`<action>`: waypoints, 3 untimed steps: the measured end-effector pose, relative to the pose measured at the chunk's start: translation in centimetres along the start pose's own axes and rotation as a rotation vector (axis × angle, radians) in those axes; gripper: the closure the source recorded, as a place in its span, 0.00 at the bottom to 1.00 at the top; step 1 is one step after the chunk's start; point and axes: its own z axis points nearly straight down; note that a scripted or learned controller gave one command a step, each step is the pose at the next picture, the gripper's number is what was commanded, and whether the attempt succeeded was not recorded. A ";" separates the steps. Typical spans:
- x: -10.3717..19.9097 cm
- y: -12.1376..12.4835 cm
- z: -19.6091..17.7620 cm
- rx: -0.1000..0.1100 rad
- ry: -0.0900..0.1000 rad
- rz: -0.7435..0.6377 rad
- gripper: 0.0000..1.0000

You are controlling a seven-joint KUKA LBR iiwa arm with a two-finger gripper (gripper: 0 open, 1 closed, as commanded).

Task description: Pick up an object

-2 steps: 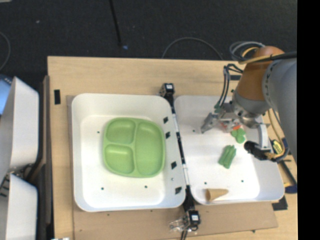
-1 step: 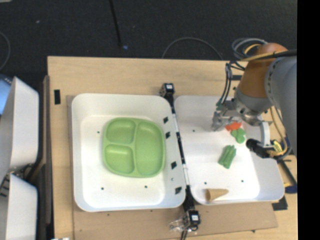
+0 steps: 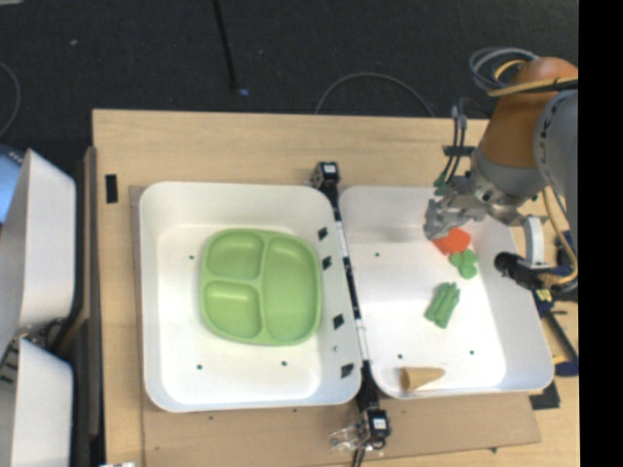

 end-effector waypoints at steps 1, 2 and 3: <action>-0.4 -0.8 -5.2 0.000 0.000 0.006 1.00; -0.5 -0.6 -10.6 -0.001 -0.001 -0.003 1.00; 4.0 -2.3 -9.4 0.006 0.001 -0.007 1.00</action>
